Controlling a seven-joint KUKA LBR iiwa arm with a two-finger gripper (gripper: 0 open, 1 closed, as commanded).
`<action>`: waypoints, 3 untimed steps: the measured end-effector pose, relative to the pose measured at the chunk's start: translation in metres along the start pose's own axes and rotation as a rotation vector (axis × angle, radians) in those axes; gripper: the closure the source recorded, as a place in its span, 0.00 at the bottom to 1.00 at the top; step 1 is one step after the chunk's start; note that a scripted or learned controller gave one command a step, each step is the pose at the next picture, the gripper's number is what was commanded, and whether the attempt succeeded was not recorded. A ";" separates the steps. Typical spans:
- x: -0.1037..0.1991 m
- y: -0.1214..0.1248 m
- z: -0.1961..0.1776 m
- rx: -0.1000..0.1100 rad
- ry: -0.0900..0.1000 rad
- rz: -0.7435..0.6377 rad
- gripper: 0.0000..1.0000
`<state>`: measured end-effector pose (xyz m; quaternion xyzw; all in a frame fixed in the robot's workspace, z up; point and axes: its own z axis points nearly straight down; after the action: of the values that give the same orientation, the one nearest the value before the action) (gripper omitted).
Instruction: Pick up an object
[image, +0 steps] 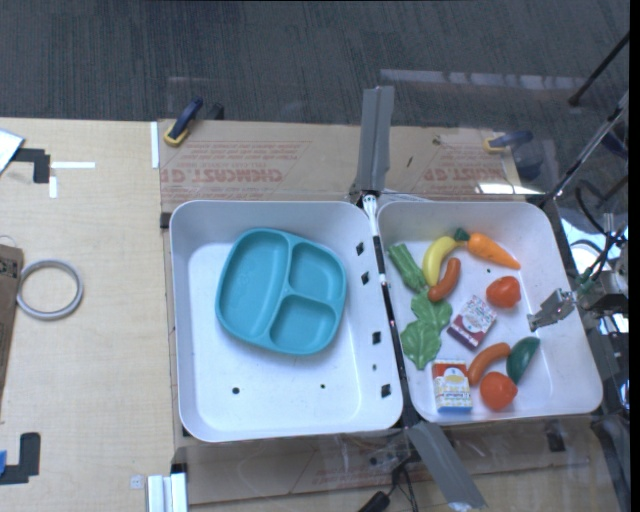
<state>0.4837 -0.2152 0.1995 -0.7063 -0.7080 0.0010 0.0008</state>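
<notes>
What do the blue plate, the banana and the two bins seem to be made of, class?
Plate: likely hard plastic, matt turquoise, moulded in three compartments. Banana: probably toy plastic, with an even yellow and a slight sheen. Left bin and right bin: seemingly thin white plastic, smooth, with rounded moulded corners; the look alone cannot confirm it.

A pale wooden counter (90, 380) is seen from above, with a sheet of brown cardboard (270, 165) laid across its far side. Two shallow white bins are set side by side on it, touching along their inner walls: the left bin (195, 400) and the right bin (575, 395). To the left of the bins, well apart from them, a roll of tape (47, 288) is laid flat on the wood. A blue and yellow clamp (183, 120) is placed at the far edge of the cardboard, and black tape marks (38, 163) are stuck near the counter's left side.
</notes>
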 end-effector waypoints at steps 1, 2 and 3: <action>0.000 -0.003 0.108 -0.002 0.010 -0.081 0.00; -0.003 -0.004 0.099 -0.001 0.004 -0.075 1.00; 0.011 0.015 -0.010 -0.002 -0.001 0.022 1.00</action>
<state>0.4985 -0.2043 0.2090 -0.7141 -0.7001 0.0007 -0.0003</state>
